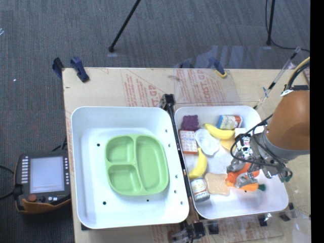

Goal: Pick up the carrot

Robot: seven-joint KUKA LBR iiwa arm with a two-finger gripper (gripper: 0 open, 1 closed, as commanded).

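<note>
The carrot [246,185] is orange with a green stem end and lies in the right bin [276,202], toward its front right. My gripper [242,169] hangs low over the carrot, at or just above its left part, and hides some of it. The grey wrist and orange band rise to the right of it. How the jaws stand around the carrot is not clear from this angle.
The right bin also holds two bananas [218,131] [201,163], a slice of bread [217,184], a small can [200,189], a blue can [229,121], a purple toy [190,121] and a red-white box [188,141]. A green divided plate [136,164] lies in the left bin [83,135].
</note>
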